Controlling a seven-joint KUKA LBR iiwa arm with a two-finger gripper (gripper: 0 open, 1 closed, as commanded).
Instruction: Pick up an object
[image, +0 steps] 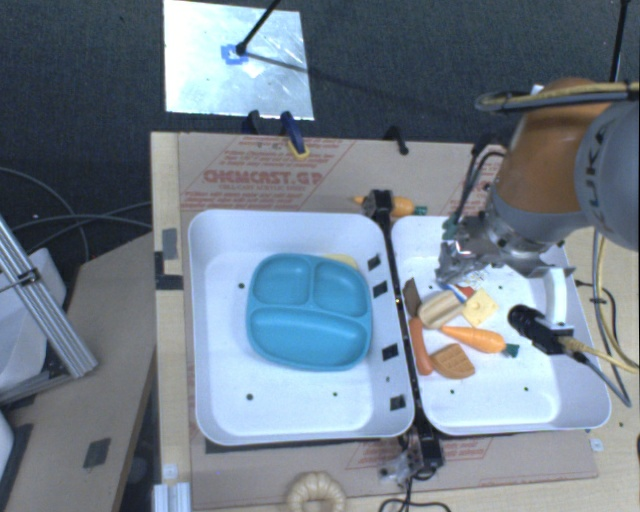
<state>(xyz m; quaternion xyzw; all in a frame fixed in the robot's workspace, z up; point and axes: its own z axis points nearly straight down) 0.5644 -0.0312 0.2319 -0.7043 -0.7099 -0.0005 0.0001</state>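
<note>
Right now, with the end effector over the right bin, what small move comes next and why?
Probably a short descent: the end effector sits just above the pile, nearest the tan roll-shaped piece and the yellow block, with nothing seen between its fingers.

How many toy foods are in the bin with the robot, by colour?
Orange: 2, a carrot and a long piece by the divider
Tan or brown: 2, a roll and a wedge
Pale yellow: 1, a cheese block
Total: 5
</note>
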